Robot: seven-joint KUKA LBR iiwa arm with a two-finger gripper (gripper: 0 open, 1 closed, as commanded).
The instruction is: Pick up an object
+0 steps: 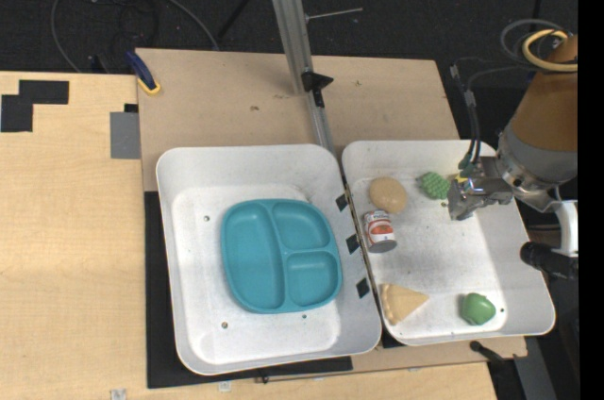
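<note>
So nothing is picked up yet, as far as I can see. My tool (462, 200) is hanging over the upper right part of the right bin (528, 318), just beside the little green ruffled thing (434, 184), and there's nothing between its tips. Whether it's spread or closed I honestly can't tell from this angle, it's too small and blurry. The stuff I could go for is all sitting in that right bin: the green ruffled thing nearest to me, a tan round lump (387, 194) near the bin's left wall, a small can (379, 230) with a red label just below it, a pale wedge (404, 302) down near the front left corner, and a green ball (478, 308) near the front right. The left bin (179, 200) just has a teal divided tray (280, 254) in it. My guess is the green ruffled thing is the easiest target, so basically the whole job is still left: line up, drop, grab, lift.
</note>
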